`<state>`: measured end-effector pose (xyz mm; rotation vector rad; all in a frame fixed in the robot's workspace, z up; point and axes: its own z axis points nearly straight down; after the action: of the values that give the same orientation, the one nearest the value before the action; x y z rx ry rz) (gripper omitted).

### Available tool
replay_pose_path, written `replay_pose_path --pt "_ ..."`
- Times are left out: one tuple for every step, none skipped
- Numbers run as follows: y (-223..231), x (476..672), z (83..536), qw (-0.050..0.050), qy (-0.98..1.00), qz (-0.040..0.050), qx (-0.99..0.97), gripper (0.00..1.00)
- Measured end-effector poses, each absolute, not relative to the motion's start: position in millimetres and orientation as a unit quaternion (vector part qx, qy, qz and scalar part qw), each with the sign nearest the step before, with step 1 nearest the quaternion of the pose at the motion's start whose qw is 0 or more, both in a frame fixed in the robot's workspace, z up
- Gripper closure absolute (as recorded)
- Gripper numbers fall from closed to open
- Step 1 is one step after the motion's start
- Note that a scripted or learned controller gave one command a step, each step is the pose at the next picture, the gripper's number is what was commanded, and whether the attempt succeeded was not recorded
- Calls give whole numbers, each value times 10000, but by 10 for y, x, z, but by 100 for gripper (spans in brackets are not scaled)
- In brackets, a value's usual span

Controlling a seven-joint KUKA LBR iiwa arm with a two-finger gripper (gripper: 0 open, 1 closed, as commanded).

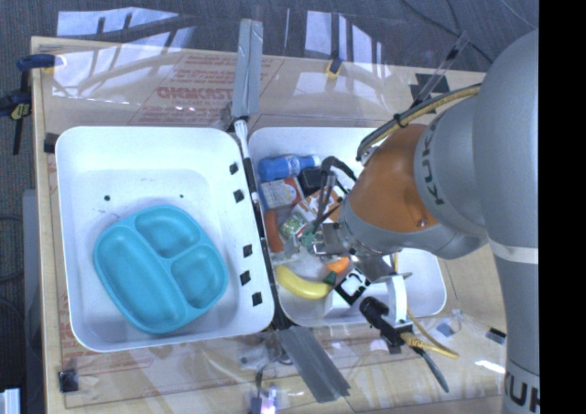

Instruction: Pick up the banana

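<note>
A yellow banana [299, 282] lies at the front left of the right bin [432, 293], close to the dividing wall. The gripper [331, 267] reaches down into this bin just right of the banana, with an orange piece [338, 265] next to it. The orange wrist band [392, 190] and grey arm cover the middle and right of the bin. The banana's right end lies against the gripper's black and white parts.
A blue bottle [280, 168], an orange-red packet [278, 194] and a green-patterned item [298, 224] crowd the back left of the right bin. The left bin [82, 165] holds a turquoise divided plate [160, 266]. Black cables loop near the wrist.
</note>
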<state>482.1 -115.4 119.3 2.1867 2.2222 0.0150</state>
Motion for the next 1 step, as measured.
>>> replay_pose_path --pt "-1165 4868 1162 193 6974 95 7164 0"
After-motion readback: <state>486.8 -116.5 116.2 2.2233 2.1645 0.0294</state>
